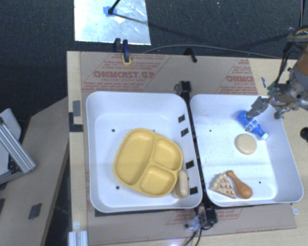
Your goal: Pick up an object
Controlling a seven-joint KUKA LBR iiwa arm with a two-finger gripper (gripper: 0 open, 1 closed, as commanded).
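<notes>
A sectioned tray [148, 162] is set in the left bin [105, 111], with a bread roll [182, 183] at its right edge. A bottle [251, 124], a round disc [246, 144], a pizza slice [223, 185] and a drumstick [239, 184] are spread in the right bin [215, 117].

I count two white bins on my bench, one on the left [95, 137] and one on the right [285, 152]. In the left bin there are two things: one yellow tray [148, 161] with three compartments, and one small beige bread piece [182, 183] at its near right corner. In the right bin there are four things: one blue object [251, 123] on the far side, one round cream-coloured disc [246, 144] in the middle, one waffle wedge [223, 185] and one brown drumstick [239, 184] on the near side.
</notes>
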